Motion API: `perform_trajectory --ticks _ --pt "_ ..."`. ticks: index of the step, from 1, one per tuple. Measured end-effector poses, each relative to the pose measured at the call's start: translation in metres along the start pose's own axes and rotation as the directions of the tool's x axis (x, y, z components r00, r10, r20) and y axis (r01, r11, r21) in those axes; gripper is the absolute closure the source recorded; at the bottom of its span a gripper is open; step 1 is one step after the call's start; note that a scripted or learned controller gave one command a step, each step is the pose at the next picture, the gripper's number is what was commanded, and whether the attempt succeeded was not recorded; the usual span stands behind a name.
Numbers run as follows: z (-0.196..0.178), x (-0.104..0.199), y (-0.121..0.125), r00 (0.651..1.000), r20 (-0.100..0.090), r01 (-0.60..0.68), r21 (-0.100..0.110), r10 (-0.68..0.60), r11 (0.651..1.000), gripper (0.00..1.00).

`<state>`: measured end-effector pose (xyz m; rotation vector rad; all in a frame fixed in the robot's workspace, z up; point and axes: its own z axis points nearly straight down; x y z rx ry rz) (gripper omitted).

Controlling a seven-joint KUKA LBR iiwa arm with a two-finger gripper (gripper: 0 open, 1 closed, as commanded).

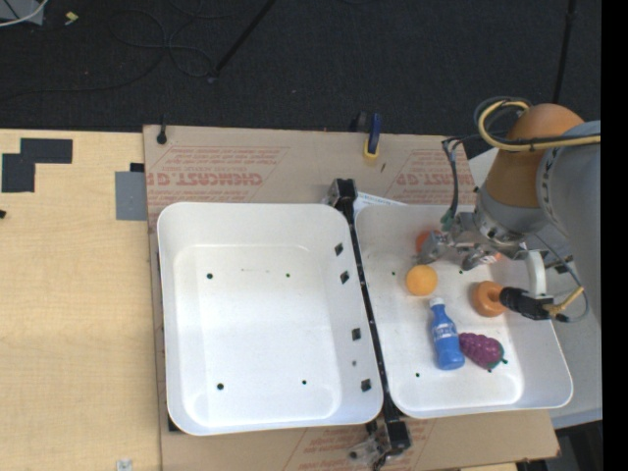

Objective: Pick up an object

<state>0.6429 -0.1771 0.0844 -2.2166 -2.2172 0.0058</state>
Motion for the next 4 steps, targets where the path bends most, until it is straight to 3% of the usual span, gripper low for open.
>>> perform_trajectory --ticks 1,2,3,4 --pt "0.001 0.043 0.000 1.000 -0.001 0.003 0.001 -0.003 1.000 0.00" --pt "-0.032 -0.002 -0.040 1.000 0.003 -0.004 0.001 0.004 1.000 0.00" --pt "0.002 0.027 0.001 1.000 0.000 0.003 -0.001 -0.003 1.000 0.00" --pt "0.000 -0.015 -0.001 1.000 0.000 -0.001 0.002 0.001 1.000 0.00"
